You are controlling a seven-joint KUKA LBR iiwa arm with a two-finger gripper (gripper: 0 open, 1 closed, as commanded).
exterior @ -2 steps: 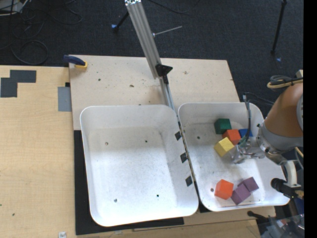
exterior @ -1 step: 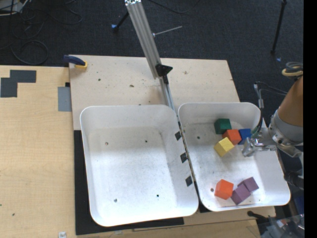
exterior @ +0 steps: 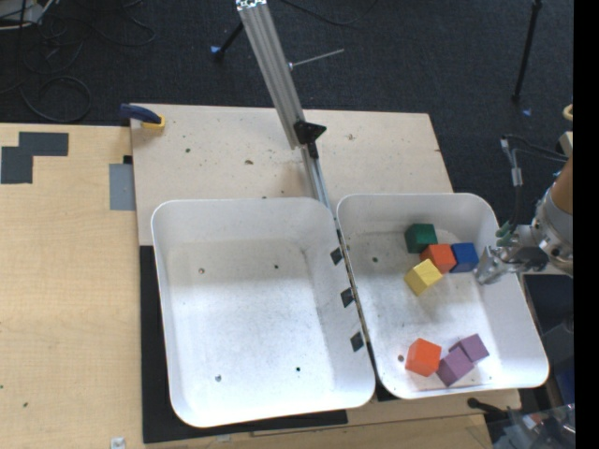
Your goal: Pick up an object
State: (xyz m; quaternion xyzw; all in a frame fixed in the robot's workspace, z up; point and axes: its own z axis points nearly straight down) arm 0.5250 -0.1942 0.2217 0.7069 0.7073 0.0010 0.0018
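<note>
Bins first: your gripper sits at the right bin's right edge; whether it's clenched, you cannot tell. Just left of it lie blue, orange, green and yellow blocks, bare floor below them.

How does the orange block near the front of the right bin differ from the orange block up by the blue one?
The front orange block shows fully, standing apart from the two purple blocks. The rear orange block is wedged between the green block, blue block and yellow block, and sits nearer the gripper. Both are orange cubes of similar size in the right bin.
</note>
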